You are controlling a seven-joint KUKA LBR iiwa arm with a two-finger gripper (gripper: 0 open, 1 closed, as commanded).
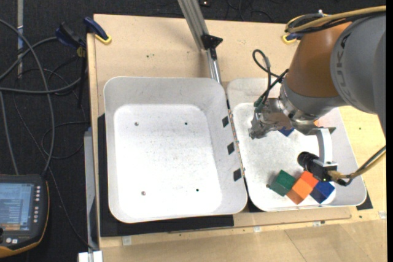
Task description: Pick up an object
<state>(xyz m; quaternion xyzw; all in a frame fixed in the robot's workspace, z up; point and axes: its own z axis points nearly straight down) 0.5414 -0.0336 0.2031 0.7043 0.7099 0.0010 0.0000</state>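
Where the hand (pixel 256 129) hangs (grip impossible to tell), green block (pixel 283 183), orange block (pixel 302 186), blue block (pixel 322 191) nearby.

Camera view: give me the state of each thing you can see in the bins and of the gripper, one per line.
gripper: low over the right bin's upper left area, nothing seen between its fingers.
green block: resting in right bin, touching the orange block.
orange block: resting between green and blue.
blue block: resting beside orange.
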